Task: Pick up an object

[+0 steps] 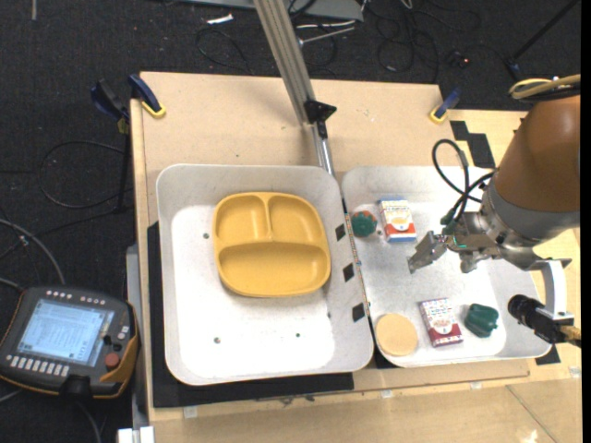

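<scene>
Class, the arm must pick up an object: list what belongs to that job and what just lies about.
Job: tool; small box; red box; green pepper; round biscuit; green ball.
Lying about: yellow tray; pendant; clamps.

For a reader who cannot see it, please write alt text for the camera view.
The gripper hovers over the right bin, among a white carton, a red box, a tan disc and two green items. A yellow divided plate lies in the left bin.
</scene>
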`<state>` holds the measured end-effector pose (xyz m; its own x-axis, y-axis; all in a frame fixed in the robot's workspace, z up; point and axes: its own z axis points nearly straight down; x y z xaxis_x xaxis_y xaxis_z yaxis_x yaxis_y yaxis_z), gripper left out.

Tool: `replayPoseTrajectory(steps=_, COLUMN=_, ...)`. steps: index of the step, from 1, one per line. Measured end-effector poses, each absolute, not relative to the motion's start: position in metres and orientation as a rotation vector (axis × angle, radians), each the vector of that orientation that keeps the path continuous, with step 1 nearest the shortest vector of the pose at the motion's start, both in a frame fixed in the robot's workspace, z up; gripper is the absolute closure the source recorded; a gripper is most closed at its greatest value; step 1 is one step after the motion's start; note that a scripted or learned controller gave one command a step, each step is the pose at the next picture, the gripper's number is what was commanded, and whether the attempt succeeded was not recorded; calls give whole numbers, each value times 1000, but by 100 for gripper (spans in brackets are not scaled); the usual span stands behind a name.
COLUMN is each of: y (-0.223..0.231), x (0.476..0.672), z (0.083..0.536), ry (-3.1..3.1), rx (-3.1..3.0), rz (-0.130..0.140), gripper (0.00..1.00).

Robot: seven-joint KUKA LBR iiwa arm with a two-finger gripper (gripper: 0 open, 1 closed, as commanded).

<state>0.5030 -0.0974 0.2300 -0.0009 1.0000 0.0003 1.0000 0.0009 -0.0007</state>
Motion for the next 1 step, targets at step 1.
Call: replayPoseTrajectory(steps=1, y=-97, x=503, z=230, ry=-2222, rx=-2221, rz=0, gripper=0)
